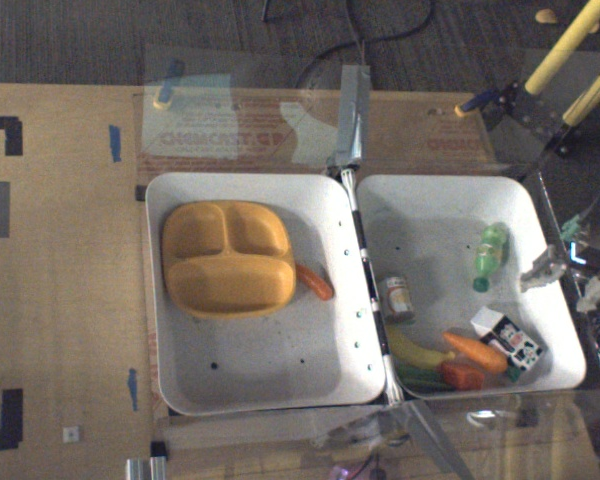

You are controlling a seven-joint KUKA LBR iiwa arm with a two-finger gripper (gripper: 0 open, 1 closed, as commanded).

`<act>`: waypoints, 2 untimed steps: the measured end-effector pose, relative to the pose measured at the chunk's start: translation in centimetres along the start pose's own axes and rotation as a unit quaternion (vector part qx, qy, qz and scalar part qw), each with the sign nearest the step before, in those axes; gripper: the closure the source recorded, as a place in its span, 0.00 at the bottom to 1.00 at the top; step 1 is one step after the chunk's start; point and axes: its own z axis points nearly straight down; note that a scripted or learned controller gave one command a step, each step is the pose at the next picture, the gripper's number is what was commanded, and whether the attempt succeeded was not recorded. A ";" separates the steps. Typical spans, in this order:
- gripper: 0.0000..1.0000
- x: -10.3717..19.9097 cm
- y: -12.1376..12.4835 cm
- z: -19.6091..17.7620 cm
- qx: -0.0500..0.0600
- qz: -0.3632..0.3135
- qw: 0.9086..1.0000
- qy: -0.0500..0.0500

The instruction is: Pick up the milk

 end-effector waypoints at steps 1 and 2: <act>0.00 2.9 -0.9 13.6 -0.005 -0.037 0.999 0.001; 1.00 2.9 -0.6 12.5 -0.009 -0.037 0.999 0.001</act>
